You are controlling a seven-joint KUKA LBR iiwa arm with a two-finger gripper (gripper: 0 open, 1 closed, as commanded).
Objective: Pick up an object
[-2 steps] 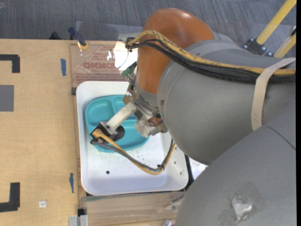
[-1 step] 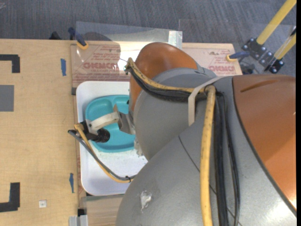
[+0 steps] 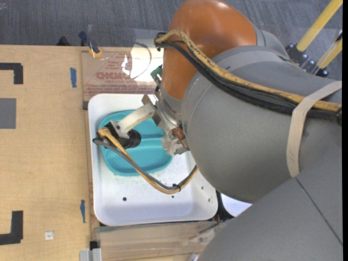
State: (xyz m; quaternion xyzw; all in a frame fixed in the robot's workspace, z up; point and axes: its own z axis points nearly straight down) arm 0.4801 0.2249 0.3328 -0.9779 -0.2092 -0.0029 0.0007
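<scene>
A shallow turquoise dish [image 3: 142, 152] lies in the left half of the white bin [image 3: 147, 208]. My gripper [image 3: 173, 141] hangs low over the dish's right edge, close to or touching it; I cannot tell which. The bulky grey arm with its orange band covers the bin's right side and whatever lies beneath it.
A wooden bench top [image 3: 43, 145] with black and blue tape marks lies left of the bin. A clear plastic sheet with red lettering [image 3: 117, 72] sits behind the bin. Yellow poles [image 3: 323, 18] stand at the far right. The front of the bin floor shows bare white.
</scene>
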